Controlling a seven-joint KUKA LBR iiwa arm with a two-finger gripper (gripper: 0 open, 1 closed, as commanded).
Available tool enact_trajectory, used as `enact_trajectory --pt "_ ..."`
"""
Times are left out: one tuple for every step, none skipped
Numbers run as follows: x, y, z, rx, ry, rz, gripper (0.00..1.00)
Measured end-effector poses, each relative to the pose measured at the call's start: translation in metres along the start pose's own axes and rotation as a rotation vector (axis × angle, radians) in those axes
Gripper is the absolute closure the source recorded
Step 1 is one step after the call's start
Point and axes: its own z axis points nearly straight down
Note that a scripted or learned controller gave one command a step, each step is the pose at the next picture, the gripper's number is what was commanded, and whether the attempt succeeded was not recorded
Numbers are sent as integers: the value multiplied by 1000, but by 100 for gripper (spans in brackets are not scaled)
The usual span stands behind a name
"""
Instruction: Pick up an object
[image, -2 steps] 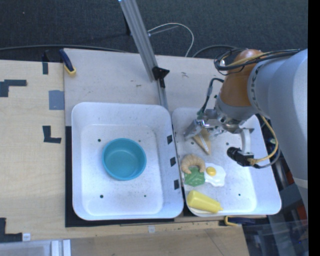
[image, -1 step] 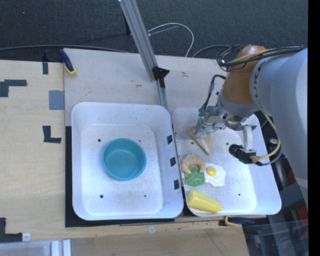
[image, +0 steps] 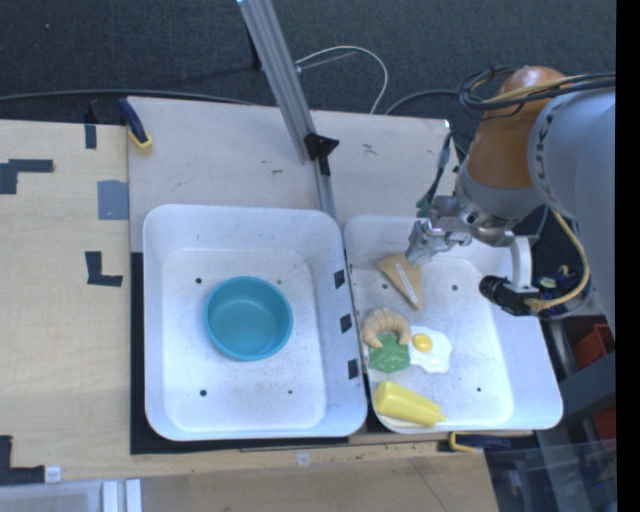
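My gripper hangs over the upper left part of the right bin, just above the wide end of the tan wedge. I cannot tell from this angle whether it is closed or parted, and nothing shows clearly held in it.

The tan wedge lies flat in the right bin near its upper left corner. Its long axis runs on a slant from upper left to lower right, with the narrow tip pointing down and right, toward the middle of the bin.

Below the wedge sits a croissant, touching a green leafy piece, and just beside those lies a fried egg. A yellow piece rests along the bin's lower left edge, pointing right. These crowd the left half of the right bin; its right half is bare white floor, with my arm's wrist above its upper rim.

The wedge is close to the wall shared with the left bin, so room is tight on that side. The left bin holds a blue bowl, upright, well apart from every rim.
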Motion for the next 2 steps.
enact_trajectory --pt "0 1 -53 -1 0 -2 100" --pt "58 12 -60 4 3 -7 100"
